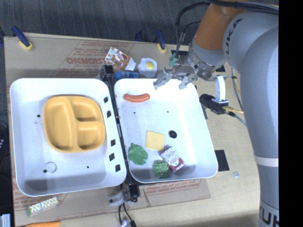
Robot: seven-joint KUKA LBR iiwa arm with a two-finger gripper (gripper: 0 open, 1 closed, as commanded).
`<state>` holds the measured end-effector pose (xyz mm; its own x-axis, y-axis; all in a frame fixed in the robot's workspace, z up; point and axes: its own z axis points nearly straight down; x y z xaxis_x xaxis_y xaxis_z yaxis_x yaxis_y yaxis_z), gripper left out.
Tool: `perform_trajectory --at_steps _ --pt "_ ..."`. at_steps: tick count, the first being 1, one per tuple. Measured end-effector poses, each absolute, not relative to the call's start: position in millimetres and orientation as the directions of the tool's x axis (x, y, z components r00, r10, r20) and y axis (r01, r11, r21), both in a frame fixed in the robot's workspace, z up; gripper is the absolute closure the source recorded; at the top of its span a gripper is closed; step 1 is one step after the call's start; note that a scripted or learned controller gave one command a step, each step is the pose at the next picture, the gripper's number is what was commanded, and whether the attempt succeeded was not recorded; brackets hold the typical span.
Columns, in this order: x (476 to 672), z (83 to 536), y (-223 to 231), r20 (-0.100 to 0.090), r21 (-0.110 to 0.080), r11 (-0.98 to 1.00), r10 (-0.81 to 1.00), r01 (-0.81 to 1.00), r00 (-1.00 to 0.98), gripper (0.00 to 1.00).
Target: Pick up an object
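Candidate objects sit in the right bin [203, 126], which I take as the landmark. The sausage [137, 97] lies alone near the bin's far-left corner, flat, with bare floor around it, so it reads as the easiest pick. The cheese slice [155, 140] lies flat near the middle toward the near side. The leaf [138, 154], the broccoli [160, 169] and the red packet [172, 158] crowd the near wall; broccoli and packet touch, so a grasp there risks dragging a neighbour.

The gripper [173, 80] hangs over the bin's far rim, right of the sausage. You see its two fingers spread wide, nothing between them. I judge this an approach pose: fingers parted ahead of a descent, no object yet chosen by contact.

Beyond the far rim, outside the bin, lie an egg [147, 66], a blue piece [126, 74] and a carton [116, 56]; you should not count on them, since they rest on the cardboard. Left of the bin sits the other bin [23, 126], holding a yellow tray [75, 122].
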<state>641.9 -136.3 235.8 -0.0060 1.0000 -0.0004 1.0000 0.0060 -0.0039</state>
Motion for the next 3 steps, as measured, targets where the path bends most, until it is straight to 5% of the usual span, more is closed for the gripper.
perform_trajectory --at_steps 1,2,3 --pt "605.9 132.1 -114.6 0.001 -0.004 0.224 0.975 0.975 -0.224 0.0" --pt "533.6 91.4 -99.0 0.001 -0.004 0.22 0.976 0.976 -0.22 0.0" --pt "500.0 91.3 -117.9 0.004 -0.004 0.471 0.882 0.882 -0.471 0.0"
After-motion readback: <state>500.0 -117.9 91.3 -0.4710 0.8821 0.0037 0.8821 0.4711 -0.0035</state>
